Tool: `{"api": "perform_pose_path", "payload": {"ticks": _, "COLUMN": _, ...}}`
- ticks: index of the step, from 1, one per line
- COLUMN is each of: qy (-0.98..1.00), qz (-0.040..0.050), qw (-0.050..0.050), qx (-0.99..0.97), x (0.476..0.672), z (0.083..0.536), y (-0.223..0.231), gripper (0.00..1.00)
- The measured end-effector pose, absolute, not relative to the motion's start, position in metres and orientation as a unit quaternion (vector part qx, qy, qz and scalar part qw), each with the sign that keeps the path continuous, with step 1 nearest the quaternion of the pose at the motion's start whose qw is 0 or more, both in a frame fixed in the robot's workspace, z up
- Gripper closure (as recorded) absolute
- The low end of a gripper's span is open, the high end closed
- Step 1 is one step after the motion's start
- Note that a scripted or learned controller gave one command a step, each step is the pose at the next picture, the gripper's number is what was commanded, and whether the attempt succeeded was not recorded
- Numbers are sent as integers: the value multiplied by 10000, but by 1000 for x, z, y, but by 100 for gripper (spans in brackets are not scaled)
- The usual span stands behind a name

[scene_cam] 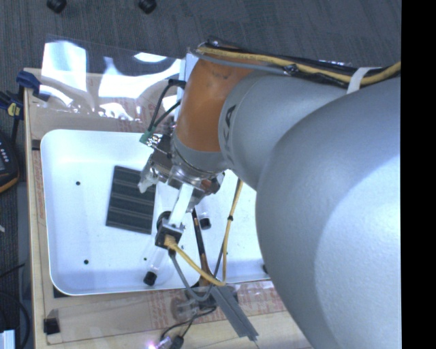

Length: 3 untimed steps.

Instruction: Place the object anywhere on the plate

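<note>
smooth white bin, dark ribbed rectangular slab lying flat, metal gripper alongside, finger spread unclear

A dark grey carpet floor lies at the top, with faint stripes running across it. Two small black round things sit on it near the top edge. Below is the light brown wooden tabletop — its pale edge runs down the left side. Bright white light shines off a clear shiny plastic sheet at the back — it glows.
</note>
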<state>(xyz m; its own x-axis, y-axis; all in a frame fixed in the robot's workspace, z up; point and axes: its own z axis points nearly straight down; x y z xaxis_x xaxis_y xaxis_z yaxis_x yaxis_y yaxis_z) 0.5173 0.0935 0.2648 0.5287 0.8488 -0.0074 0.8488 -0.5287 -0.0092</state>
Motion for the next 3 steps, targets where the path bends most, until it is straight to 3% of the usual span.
{"api": "perform_pose_path", "payload": {"ticks": 1, "qy": -4898, "qz": 110, "qw": 48, "qx": -8718, "x": 517, "z": 270, "y": 96, "gripper": 100}}
{"api": "perform_pose_path", "payload": {"ticks": 2, "qy": -3479, "qz": 56, "qw": 10, "qx": -9375, "x": 620, "z": 158, "y": 114, "gripper": 100}}
{"api": "perform_pose_path", "payload": {"ticks": 3, "qy": -4183, "qz": 38, "qw": 12, "qx": -9083, "x": 638, "z": 205, "y": 143, "gripper": 100}}
